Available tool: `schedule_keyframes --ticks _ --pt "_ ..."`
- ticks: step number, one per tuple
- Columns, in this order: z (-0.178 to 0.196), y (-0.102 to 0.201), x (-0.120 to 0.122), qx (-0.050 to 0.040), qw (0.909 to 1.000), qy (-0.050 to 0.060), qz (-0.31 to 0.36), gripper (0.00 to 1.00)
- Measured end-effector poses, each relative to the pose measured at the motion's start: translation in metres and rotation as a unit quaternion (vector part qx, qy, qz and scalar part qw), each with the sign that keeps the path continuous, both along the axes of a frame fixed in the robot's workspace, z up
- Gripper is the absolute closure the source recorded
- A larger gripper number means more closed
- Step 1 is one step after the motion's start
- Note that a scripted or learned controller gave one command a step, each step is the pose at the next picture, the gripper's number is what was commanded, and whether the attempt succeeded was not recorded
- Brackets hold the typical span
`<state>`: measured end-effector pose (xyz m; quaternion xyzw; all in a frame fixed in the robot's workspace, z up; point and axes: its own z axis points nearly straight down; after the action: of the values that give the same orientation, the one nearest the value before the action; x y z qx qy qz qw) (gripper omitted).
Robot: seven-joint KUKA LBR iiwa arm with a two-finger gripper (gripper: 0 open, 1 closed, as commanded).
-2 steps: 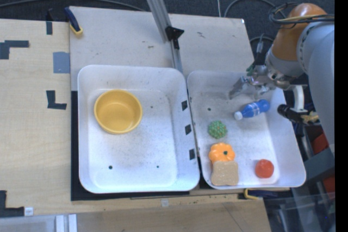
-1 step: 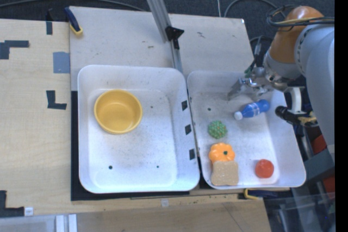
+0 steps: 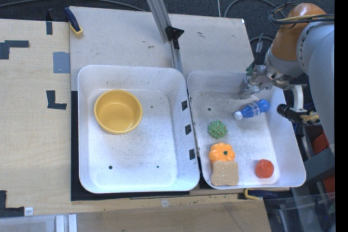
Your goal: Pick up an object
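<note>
The desk point(image 3: 130, 35) is carrying two shallow white bins side by side: the left bin point(image 3: 87, 117) is holding a yellow bowl point(image 3: 118, 111) toward its nine o'clock side, and the right bin point(image 3: 288, 165) is holding the smaller pieces. The grey arm point(image 3: 318, 57) is reaching in from three o'clock, its gripper point(image 3: 251, 88) hanging low over the right bin's twelve o'clock end; whether its fingers are released or clenched, I cannot tell at this size, and nothing is visibly sitting between them. Just at the gripper's five o'clock, a small plastic bottle point(image 3: 253, 110) with a blue body and blue cap is lying on its side, apart from the rest, and it is looking like the nearest candidate. It is probably light, smooth and prone to rolling, so closing across its body at mid-length seems wisest. Further toward six o'clock are lying an orange pumpkin-like toy point(image 3: 222, 152) touching a tan slice of bread point(image 3: 224, 174), a red ball point(image 3: 264, 169) and a green knobbly ball point(image 3: 217, 129).
</note>
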<state>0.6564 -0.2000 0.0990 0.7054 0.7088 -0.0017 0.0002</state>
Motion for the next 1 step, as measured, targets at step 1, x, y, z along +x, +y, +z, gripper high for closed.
schedule_keyframes --ticks 1 --pt "0.0469 -0.0052 -0.0038 0.0006 1.0000 -0.003 -0.001 1.00"
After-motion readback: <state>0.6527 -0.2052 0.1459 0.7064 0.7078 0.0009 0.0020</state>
